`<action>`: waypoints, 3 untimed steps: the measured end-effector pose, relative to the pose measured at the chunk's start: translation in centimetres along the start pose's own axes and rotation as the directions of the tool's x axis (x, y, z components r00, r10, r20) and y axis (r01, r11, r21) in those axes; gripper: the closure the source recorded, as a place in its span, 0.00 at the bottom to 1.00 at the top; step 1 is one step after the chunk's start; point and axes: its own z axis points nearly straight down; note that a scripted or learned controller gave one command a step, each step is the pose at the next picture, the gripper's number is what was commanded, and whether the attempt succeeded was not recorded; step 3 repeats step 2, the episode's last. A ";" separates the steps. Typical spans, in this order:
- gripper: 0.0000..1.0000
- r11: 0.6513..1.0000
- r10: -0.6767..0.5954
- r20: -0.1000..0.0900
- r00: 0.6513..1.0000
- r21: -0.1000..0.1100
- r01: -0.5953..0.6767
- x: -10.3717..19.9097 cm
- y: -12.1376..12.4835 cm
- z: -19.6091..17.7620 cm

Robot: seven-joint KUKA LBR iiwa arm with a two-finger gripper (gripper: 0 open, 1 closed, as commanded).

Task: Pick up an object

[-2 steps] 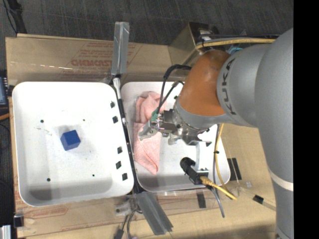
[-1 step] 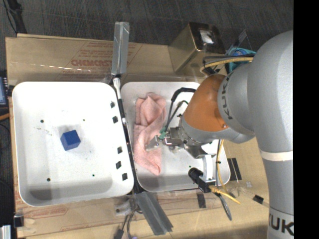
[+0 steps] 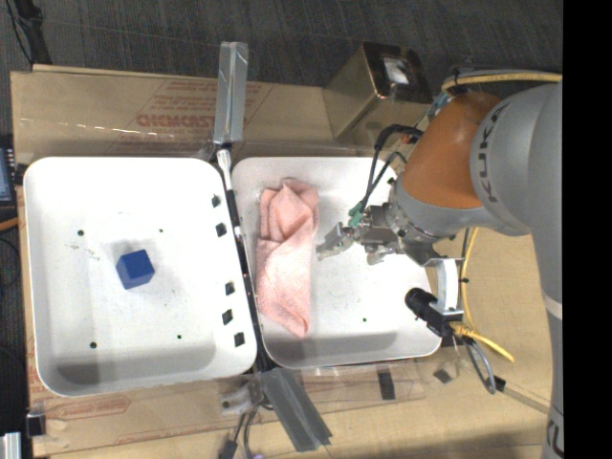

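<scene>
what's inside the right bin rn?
A crumpled pink cloth lies along the left side of the right bin, with the gripper just to its right. Anything under the cloth or arm is covered.

Dark grey floor (image 3: 287, 8) at top, rough like carpet. Black cable (image 3: 21, 12) lies on it, top left corner. Big flat brown cardboard (image 3: 124, 103) under bins, red print on it. Small brown box (image 3: 368, 89) stands at far edge of cardboard, white label on top. Grey metal bar (image 3: 229, 94) sticks up at far side between bins. Tan surface (image 3: 516, 285) at right. Light bright and even, soft shadows.
</scene>
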 end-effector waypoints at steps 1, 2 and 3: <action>0.00 0.983 -0.183 0.000 0.983 0.002 0.183 3.0 7.8 7.6; 0.00 0.944 -0.329 0.001 0.944 -0.001 0.329 2.7 12.4 9.5; 0.00 0.944 -0.329 0.001 0.944 -0.001 0.329 2.7 12.4 9.5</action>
